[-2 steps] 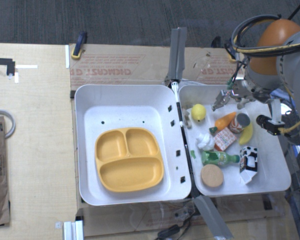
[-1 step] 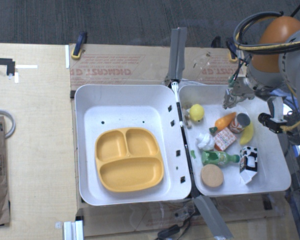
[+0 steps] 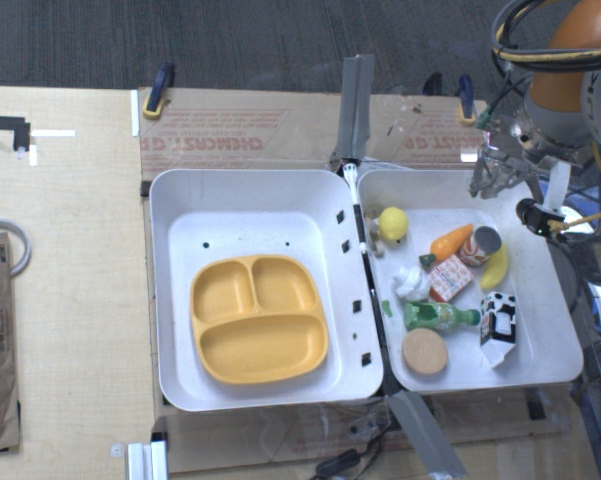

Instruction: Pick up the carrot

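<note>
Looking at the right bin [image 3: 565, 363], I see the carrot [image 3: 450, 242] lying near its centre, touching a can [image 3: 483, 243] at 3 o'clock. It's probably light, stiff, slick plastic; I'd grip mid-body. Gripper [image 3: 495, 180] hovers at 1 o'clock, jaw state unclear.

Single fixed camera above bench [image 3: 70, 268], looking down at slant on both bins [image 3: 170, 268].

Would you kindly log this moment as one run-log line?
gripper: above right bin's far edge | carrot: lying in right bin, beside can, untouched | grasp: not yet done
</note>
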You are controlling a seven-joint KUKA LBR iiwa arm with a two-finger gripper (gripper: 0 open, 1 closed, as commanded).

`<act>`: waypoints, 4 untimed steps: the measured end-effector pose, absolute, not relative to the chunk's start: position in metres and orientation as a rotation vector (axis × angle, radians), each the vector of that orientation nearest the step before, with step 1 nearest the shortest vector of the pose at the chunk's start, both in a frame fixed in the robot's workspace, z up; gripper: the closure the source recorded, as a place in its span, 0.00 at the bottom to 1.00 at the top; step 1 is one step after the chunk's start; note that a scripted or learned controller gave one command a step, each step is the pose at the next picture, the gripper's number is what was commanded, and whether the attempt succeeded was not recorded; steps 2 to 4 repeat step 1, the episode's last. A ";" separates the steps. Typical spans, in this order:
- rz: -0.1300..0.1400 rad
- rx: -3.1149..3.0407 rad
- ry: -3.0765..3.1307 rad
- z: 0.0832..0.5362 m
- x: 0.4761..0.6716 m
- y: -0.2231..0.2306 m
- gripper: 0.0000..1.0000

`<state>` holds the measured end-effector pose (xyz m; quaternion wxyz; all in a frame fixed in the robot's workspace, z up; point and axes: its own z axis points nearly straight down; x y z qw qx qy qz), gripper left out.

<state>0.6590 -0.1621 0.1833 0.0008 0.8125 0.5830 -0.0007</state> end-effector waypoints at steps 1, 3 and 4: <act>-0.005 2.736 1.543 0.315 0.634 -0.166 1.00; -0.005 2.736 1.543 0.315 0.634 -0.166 1.00; -0.005 2.736 1.543 0.315 0.634 -0.166 1.00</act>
